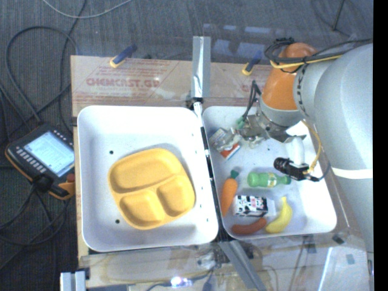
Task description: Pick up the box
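Observation:
The box is small, white with black print, and lies flat near the front of the right bin. It rests between a carrot on its left and a banana on its right. My gripper hangs over the back part of the same bin, well behind the box and apart from it. Just to the gripper's left lies a crumpled silver and red packet.
A green bottle lies behind the box, and a red sausage-shaped thing lies in front of it. The left bin holds a yellow divided tray. My grey arm covers the right bin's right side. A pendant lies left of the bench.

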`<act>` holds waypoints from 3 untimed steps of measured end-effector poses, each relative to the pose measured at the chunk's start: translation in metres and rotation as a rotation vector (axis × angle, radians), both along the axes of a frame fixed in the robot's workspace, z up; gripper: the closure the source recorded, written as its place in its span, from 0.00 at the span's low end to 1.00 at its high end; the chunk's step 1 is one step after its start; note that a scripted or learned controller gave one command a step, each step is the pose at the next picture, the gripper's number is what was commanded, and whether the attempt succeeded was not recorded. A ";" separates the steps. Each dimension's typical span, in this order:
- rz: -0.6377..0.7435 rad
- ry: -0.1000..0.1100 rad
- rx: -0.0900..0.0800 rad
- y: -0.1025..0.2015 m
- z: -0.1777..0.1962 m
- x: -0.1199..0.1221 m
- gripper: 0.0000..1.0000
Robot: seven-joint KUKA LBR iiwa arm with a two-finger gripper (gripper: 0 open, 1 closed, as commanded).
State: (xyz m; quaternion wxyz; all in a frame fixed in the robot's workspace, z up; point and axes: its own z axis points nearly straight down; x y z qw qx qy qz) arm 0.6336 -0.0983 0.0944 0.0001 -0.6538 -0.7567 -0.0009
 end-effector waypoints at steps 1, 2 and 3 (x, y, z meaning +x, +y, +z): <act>0.001 -0.018 -0.007 -0.002 0.015 0.005 1.00; 0.002 -0.013 -0.005 -0.001 0.013 0.003 0.00; -0.125 -0.029 0.003 -0.001 0.004 -0.009 0.00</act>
